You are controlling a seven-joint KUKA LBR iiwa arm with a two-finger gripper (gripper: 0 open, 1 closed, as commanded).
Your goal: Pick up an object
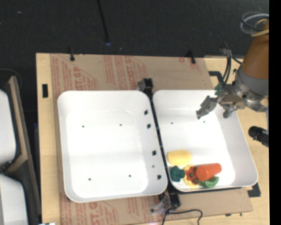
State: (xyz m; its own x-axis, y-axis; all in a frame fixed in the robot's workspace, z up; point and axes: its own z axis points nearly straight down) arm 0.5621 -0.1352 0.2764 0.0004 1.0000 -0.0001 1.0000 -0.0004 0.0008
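Note:
Several small objects lie in the near corner of the right bin (234,139): a yellow rounded piece (179,156), an orange-red piece (207,170) and a dark green piece (177,173), bunched together with smaller bits. My gripper (217,108) hangs over the far part of the right bin, well away from that pile. Its fingers (205,108) stand apart with nothing between them. The arm's orange band (256,57) shows at the right edge.
The left bin (65,125) sits beside the right one, a dark divider with clips (152,125) between them. Both rest on a cardboard-covered bench (103,71). A black knob (257,134) sticks out near the right bin's right rim.

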